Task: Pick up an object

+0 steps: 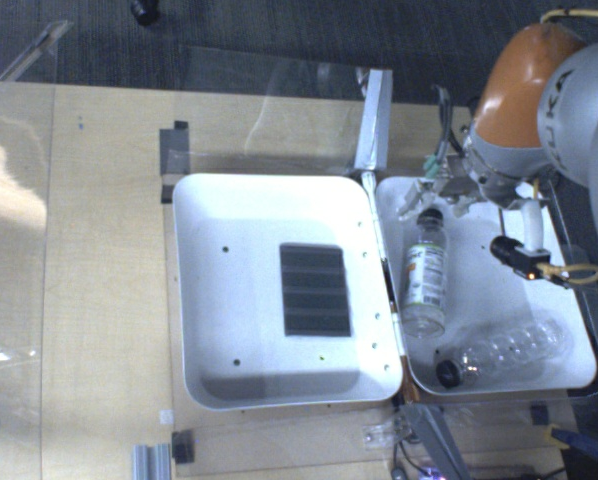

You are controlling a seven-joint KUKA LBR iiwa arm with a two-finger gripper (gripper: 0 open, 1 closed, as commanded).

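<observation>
Two bottles lie in the right bin [577, 368]. A clear bottle with a white label [425, 276] lies lengthwise along the bin's left wall, its dark cap pointing to the far end. A crumpled clear bottle with a black cap [504, 352] lies across the near end. My gripper [436, 196] hangs over the bin's far left corner, just beyond the labelled bottle's cap. Its fingers are spread open with nothing between them.
The left bin [209, 268] has a dark slotted grille [315, 289] in the middle of its floor. A metal post [372, 118] stands behind the wall between the two bins. A black fitting with a yellow cable [524, 256] hangs from the arm over the right bin.
</observation>
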